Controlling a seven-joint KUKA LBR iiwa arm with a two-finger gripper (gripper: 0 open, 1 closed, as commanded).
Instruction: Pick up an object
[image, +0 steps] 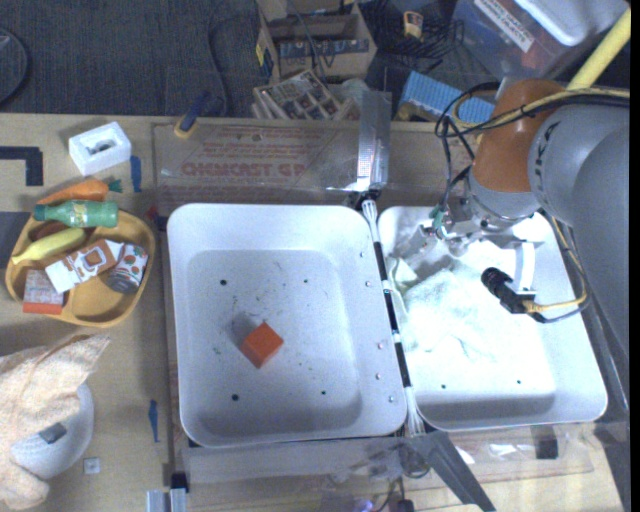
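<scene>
Arm over right bin (560, 400), orange cube (262, 344) in left bin (200, 250).
Gripper (445, 235) low near right bin's back-left corner; jaws state cannot tell. Cube lies well apart, untouched.

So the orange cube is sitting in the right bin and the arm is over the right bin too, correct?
Not quite. The camera view shows the orange cube lying in the left bin, not the right one. The rest stands: the arm, with its gripper, is over the right bin, apart from the cube.
</scene>
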